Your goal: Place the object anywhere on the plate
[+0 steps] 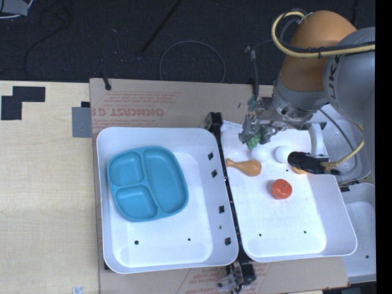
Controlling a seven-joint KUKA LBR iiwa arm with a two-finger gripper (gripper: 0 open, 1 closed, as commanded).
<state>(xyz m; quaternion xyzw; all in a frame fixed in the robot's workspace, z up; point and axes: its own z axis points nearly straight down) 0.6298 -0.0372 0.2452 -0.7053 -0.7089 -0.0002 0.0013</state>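
so the grey arm with the orange band [318, 41] is reaching in from the right and hanging its tool [253, 136] over the back left corner of the right-hand shallow white bin [331, 237], and there's something small and green [253, 141] sitting right at the tip, though honestly I can't tell how the tool is set or if it's actually got that green bit or is just hovering over it, it's too small and cluttered there. The loose stuff is all sitting in that right bin: a tan drumstick-shaped toy [245, 165] just beside the divider, a small orange-red round object [281, 189] more toward the middle, and a white ball-ish thing [281, 154] near the arm. The blue three-compartment plastic plate [147, 182] is lying in the left white bin [159, 256] with nothing on it, so my read is the pick is happening on the right because that's where the objects are, and the plate is parked well apart as the drop spot, meaning the carry across the divider isn't done yet
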